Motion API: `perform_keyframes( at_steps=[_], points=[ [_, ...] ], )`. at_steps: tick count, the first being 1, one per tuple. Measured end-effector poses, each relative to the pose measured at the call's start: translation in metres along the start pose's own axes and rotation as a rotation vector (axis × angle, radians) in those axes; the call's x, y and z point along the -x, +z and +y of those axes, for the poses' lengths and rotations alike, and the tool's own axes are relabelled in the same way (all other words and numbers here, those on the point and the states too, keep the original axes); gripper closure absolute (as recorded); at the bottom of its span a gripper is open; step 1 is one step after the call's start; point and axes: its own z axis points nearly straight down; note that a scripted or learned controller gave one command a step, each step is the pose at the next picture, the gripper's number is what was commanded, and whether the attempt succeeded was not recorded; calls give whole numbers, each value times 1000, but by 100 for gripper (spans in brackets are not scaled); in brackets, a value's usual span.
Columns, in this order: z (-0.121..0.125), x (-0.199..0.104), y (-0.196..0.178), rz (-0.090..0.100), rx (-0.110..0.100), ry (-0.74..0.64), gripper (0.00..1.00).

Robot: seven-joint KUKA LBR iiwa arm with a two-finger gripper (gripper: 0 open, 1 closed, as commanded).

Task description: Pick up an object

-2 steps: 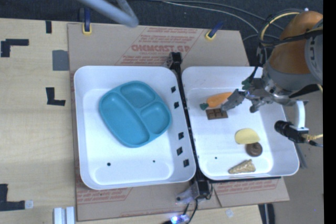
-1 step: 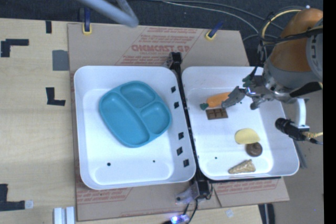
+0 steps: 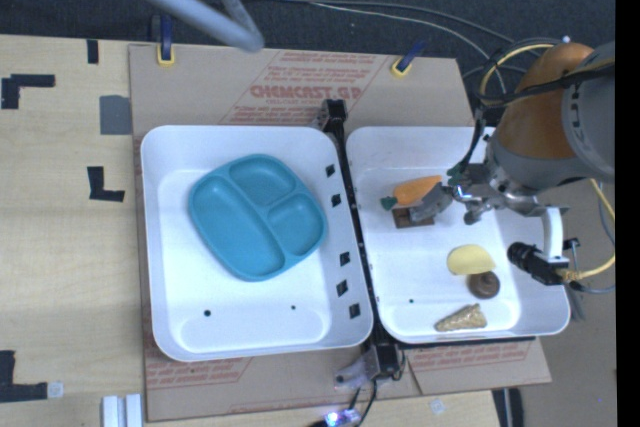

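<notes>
One orange carrot-shaped toy [image 3: 417,188], green-tipped.

The grey two-finger gripper [image 3: 437,202] is small and dark against the clutter beneath it, so whether its fingers stand apart or together cannot be told. Directly under it, the orange carrot-shaped toy [image 3: 417,188] and a small brown block [image 3: 407,217] are partly covered, and contact cannot be judged. Behind the gripper, the grey arm with its orange band [image 3: 545,115] runs off the frame's right edge.
</notes>
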Motion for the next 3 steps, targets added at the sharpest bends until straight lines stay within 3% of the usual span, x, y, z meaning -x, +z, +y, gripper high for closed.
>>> perform_keyframes(
  at_steps=[1, 2, 3],
  points=[
    [-5, -10, 57, 1, 0, 0, 0],
    [-5, -10, 60, -1, 6, 0, 0],
    [-4, -9, 49, -4, 8, 0, 100]
  ],
)
